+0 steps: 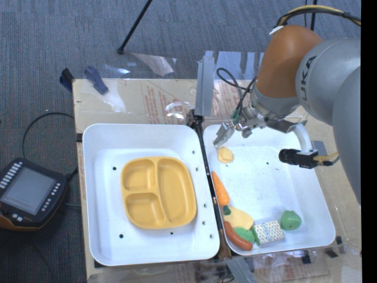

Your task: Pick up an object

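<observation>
Nearest the lens, along the bench's front edge, sat the left bin [100, 240], holding a yellow divided plate [158, 192] with three compartments. Further left, on the grey carpet [35, 52], lay a teach pendant [26, 192] with its cable looping away. Brown board [135, 99] covered the bench behind the bins (clear tape or film glinted on it). In the right bin [306, 211] a carrot [220, 187] lay along the left wall, with a pale yellow toy [238, 217], a sausage [237, 237], a checkered block [268, 232] and a green piece [290, 220] clustered near the front. A small yellow round piece [225, 154] sat near the back. The gripper [227, 133] hung just above it, fingers apart, holding nothing.
</observation>
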`<action>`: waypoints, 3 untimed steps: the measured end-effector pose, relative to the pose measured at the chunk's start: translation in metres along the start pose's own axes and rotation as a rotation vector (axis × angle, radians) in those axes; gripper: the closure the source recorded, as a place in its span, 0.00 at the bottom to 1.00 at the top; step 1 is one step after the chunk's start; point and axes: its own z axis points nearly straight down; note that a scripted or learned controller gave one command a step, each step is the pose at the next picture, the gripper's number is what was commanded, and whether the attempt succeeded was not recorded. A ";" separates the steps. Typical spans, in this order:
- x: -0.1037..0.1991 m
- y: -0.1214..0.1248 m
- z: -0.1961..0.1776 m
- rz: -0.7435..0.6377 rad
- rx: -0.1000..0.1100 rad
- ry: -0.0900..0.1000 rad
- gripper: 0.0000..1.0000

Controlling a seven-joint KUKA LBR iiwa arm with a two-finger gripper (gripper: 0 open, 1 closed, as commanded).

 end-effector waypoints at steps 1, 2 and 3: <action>-0.042 -0.030 0.090 -0.061 0.019 0.004 0.00; -0.029 -0.010 0.000 -0.310 0.001 -0.003 0.00; -0.047 -0.022 0.105 -0.315 0.019 0.008 0.00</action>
